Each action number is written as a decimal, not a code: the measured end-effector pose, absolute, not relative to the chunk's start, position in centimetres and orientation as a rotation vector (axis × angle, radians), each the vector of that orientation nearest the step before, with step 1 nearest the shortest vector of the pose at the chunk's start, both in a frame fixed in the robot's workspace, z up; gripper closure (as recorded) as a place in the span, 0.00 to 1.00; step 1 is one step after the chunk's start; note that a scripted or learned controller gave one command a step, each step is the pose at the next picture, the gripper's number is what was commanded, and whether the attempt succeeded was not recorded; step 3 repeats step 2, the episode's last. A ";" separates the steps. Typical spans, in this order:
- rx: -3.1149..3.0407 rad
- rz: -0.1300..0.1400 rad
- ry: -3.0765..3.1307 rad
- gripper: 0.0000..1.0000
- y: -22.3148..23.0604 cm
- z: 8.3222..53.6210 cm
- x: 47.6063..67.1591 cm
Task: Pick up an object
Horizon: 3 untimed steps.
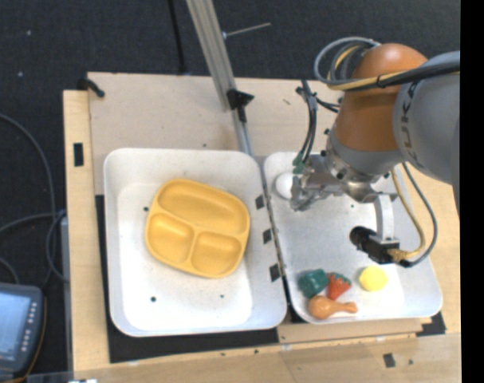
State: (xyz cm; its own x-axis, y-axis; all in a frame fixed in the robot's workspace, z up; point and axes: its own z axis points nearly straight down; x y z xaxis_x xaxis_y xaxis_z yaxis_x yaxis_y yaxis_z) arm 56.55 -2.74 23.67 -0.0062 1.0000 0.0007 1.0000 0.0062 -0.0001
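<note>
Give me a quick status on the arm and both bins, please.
Gripper low at right bin's far-left corner, beside a white ball. Toys clustered at near edge: green piece, orange drumstick, yellow ball. Yellow divided plate in left bin.

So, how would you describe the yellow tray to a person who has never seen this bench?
Look at the left white bin of the two on the bench. The yellow tray lies flat near its middle, a rounded plate divided into three compartments. It is far larger than the small toys in the right bin.
</note>
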 end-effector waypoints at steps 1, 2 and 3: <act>-2.212 -0.002 -2.229 1.00 3.2 23.2 55.6; -2.211 -0.006 -2.232 1.00 8.3 24.9 54.1; -2.211 -0.006 -2.232 1.00 8.3 24.9 54.1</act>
